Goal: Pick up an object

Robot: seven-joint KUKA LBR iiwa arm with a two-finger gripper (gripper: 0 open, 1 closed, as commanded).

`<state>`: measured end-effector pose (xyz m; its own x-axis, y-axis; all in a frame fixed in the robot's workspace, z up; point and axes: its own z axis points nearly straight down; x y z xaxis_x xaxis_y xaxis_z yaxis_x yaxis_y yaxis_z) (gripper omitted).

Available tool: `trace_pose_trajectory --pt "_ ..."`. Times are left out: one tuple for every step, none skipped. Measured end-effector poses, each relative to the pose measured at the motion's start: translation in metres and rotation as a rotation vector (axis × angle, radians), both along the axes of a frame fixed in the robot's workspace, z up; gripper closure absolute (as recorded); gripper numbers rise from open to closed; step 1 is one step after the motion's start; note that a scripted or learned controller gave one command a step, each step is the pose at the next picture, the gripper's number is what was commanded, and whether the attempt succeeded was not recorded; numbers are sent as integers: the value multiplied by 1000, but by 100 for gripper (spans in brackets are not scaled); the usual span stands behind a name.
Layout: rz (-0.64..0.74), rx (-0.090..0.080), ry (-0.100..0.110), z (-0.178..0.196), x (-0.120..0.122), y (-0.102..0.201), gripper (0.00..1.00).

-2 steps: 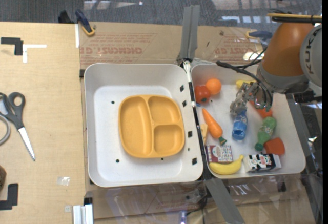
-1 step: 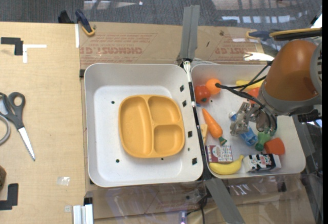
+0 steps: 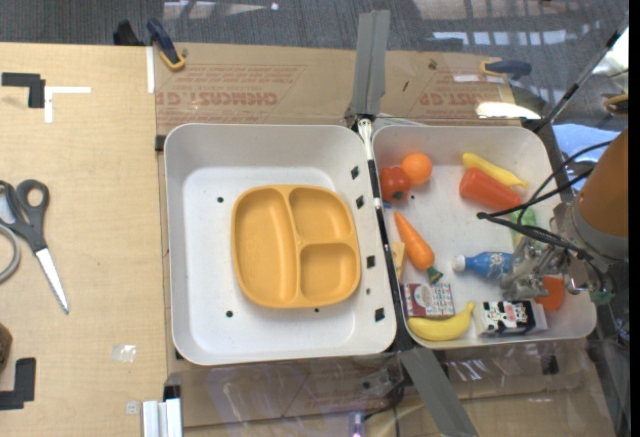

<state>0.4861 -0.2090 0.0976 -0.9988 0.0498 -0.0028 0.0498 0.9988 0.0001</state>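
Note:
The right bin holds the loose objects. An orange and a red tomato lie at its far left, with a carrot below them. A yellow pepper and an orange pepper lie at the far side. A blue bottle lies on its side near the middle. At the near edge are a small carton, a banana and a black-and-white packet. My gripper is low in the bin's right part, just right of the bottle and above the packet.
The left bin holds a yellow divided plate. Scissors lie on the wooden bench at far left. Cardboard lines the far side behind both bins. Black cables run from the arm across the right bin's far right.

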Motion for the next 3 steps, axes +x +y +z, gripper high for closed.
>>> trace_pose_trajectory --pt "-308 1 0 -6 27 17 100" --pt "-674 2 4 -6 -6 67 100" --pt "-1063 0 3 -7 -9 57 100"
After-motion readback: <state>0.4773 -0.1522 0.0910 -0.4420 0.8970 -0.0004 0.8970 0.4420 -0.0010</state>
